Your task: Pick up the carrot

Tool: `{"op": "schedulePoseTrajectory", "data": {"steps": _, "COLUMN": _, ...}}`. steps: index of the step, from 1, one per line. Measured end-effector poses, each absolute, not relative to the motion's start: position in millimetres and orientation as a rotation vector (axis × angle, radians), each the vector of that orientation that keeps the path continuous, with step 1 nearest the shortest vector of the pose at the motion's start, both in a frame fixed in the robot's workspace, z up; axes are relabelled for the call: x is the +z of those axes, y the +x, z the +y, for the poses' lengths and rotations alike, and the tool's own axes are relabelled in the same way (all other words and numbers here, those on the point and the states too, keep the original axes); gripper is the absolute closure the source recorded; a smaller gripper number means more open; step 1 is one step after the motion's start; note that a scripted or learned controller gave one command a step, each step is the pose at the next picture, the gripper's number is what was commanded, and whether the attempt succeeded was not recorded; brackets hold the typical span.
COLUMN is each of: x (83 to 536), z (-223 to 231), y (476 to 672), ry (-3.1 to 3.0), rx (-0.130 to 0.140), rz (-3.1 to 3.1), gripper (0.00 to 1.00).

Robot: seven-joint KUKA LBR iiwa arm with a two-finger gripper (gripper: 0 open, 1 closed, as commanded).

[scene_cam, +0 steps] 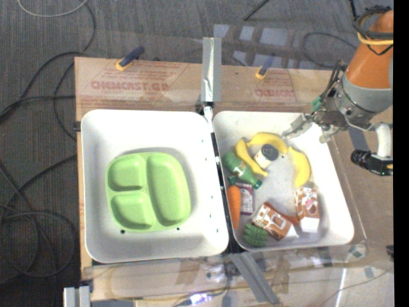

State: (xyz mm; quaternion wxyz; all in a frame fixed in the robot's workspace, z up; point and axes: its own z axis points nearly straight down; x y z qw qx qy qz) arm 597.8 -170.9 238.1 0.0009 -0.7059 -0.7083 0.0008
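Note:
The carrot [234, 206] is a short orange piece lying lengthwise against the left wall of the right bin [339, 190]. A green bottle [241, 167] lies just behind it and a small carton [271, 221] sits to its right. My gripper [308, 132] hangs over the bin's far right corner, well away from the carrot. Its two fingers are spread open with nothing between them. The grey wrist with its orange band [370, 62] rises to the right.
Yellow bananas [300, 164] curve around a small round dark item [269, 152] in the right bin's middle. A second carton [308, 208] stands near the front right, and a green leafy piece [255, 236] lies at the front. The left bin [96, 146] holds a green divided plate [150, 189].

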Motion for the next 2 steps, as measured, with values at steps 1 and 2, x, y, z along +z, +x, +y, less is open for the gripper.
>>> {"op": "schedulePoseTrajectory", "data": {"steps": 1, "x": 156.6, "z": -211.5, "y": 600.6, "ry": -2.099, "rx": 0.004, "rz": -2.337, "gripper": 0.00}}
{"op": "schedulePoseTrajectory", "data": {"steps": 2, "x": 89.2, "z": -152.2, "y": 586.4, "ry": -1.582, "rx": -0.002, "rz": -2.725, "gripper": 0.00}}
